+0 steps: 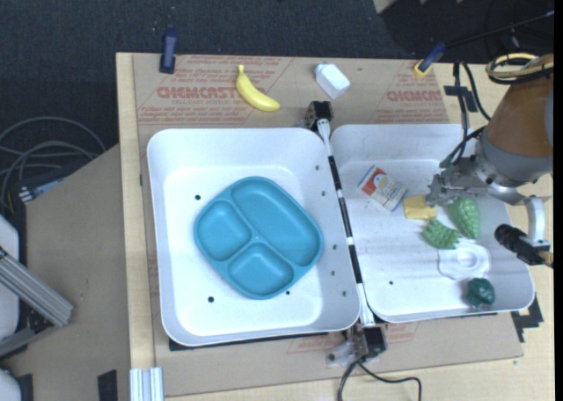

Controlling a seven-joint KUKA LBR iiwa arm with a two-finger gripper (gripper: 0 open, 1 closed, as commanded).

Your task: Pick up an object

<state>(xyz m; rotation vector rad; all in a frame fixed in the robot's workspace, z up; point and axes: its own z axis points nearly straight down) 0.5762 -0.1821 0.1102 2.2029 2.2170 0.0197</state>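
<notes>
Quick status from my end: nothing is picked yet as far as I can see. The gripper (pixel 446 186) is down inside the right bin (pixel 387 298), sitting low over the cluster of small stuff there, but I honestly can't tell how the jaws stand; they're a dark blur under the wrist and I see nothing clearly between them. Just beside the jaws, toward the divider, is a yellow block (pixel 419 207), and a bit further that way a small card (pixel 382 187) with a red and blue print. Right under or next to the jaws there's a pale green piece (pixel 464 216), and a second green piece (pixel 439 234) just below that. Further out from the jaws, toward the near edge, there's a white ring (pixel 464 261) and a dark green lump (pixel 479 292). The blue tray (pixel 256 236) in the left bin (pixel 176 215) is well away from the action. My guess is it's going for the yellow block or the pale green one. So: approach done, grasp and lift both left.
</notes>
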